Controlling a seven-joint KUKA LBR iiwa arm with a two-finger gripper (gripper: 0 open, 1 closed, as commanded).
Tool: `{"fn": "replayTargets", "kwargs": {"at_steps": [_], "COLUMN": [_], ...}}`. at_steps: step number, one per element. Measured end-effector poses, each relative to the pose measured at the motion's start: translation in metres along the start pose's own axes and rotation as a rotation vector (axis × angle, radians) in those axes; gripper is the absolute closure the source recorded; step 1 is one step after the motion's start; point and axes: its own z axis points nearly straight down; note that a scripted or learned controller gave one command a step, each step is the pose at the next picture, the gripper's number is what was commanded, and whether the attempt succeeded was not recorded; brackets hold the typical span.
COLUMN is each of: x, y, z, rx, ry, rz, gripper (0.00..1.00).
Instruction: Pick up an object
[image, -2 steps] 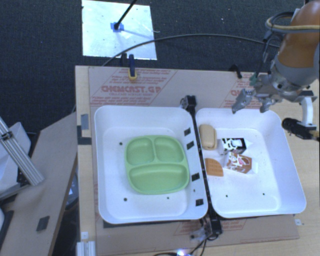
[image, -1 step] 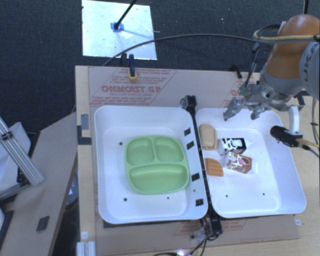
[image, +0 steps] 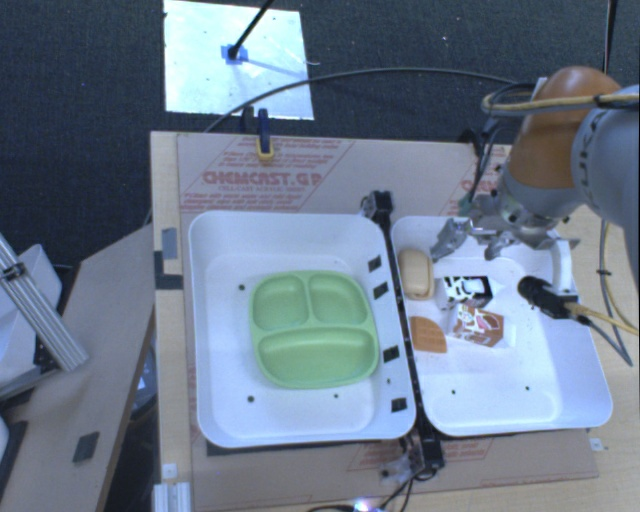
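The gripper (image: 470, 237) hangs over the right bin (image: 560, 400) at its 12 o'clock edge; whether it grips anything I cannot tell. Below it lie a pale oval bun (image: 415, 274), a black-and-white packet (image: 466, 289), a brown printed packet (image: 477, 325) and an orange wedge (image: 429, 335). A green tray (image: 312, 329) fills the left bin (image: 220, 400).

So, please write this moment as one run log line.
tool: over right bin, nothing held | bun, wrapper: in right bin | green tray: left bin
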Motion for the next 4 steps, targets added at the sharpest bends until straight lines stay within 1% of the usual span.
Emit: {"fn": "replayTargets", "kwargs": {"at_steps": [1,2,3,4], "x": [-0.01,-0.009,-0.012,-0.015], "y": [0.0,0.001,0.001,0.006], "z": [0.056,0.043,0.0,-0.063], "rx": [0.001,-0.004,-0.006,-0.007], "ry": [0.0,-0.001,-0.001,-0.001], "rz": [0.001,0.002,0.003,-0.002], "gripper": [0.0,1.0,1.0,1.0]}}
